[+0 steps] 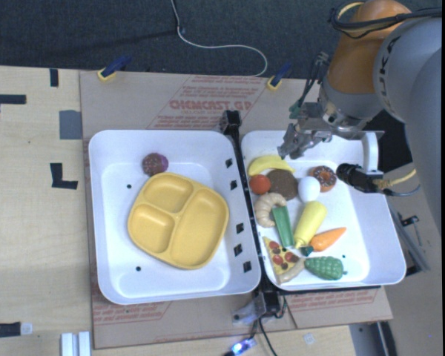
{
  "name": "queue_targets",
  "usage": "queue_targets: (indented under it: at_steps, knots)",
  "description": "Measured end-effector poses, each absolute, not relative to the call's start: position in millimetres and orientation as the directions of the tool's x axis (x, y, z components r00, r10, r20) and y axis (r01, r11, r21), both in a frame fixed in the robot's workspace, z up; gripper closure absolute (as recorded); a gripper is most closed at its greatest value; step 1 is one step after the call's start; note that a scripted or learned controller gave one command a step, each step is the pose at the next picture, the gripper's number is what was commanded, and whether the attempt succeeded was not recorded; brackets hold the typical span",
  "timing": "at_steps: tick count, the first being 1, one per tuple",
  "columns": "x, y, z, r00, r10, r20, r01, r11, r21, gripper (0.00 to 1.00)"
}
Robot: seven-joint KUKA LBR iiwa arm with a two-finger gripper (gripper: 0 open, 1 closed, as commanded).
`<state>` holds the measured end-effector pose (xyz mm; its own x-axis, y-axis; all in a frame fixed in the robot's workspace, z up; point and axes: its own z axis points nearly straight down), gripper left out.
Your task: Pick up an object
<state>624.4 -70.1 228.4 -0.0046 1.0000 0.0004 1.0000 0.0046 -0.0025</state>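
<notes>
My gripper (291, 149) hangs over the back of the right bin (371, 262), just above and behind the yellow banana (265, 163). Nothing shows between its fingers. Below it lies a pile of toy food: a brown cookie (283, 183), a red tomato (259, 184), a white egg (308, 189), a glazed donut (324, 177), a tan croissant (265, 211), a green cucumber (282, 227), a yellow corn cob (309, 223), an orange carrot (327, 238), a pizza slice (282, 259) and a green bumpy fruit (325, 267).
The left bin (111, 273) holds a yellow divided plate (178, 220) and a small purple round fruit (155, 163). A black divider (237, 191) with clips runs between the bins. The arm's orange band (363, 35) rises at the upper right.
</notes>
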Motion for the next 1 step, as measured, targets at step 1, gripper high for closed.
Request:
queue_targets:
  at_steps: [1]
  knots:
    - [625.5,-76.5,231.6,-0.001,1.000,-0.001,1.000,0.001,-0.005,1.00]
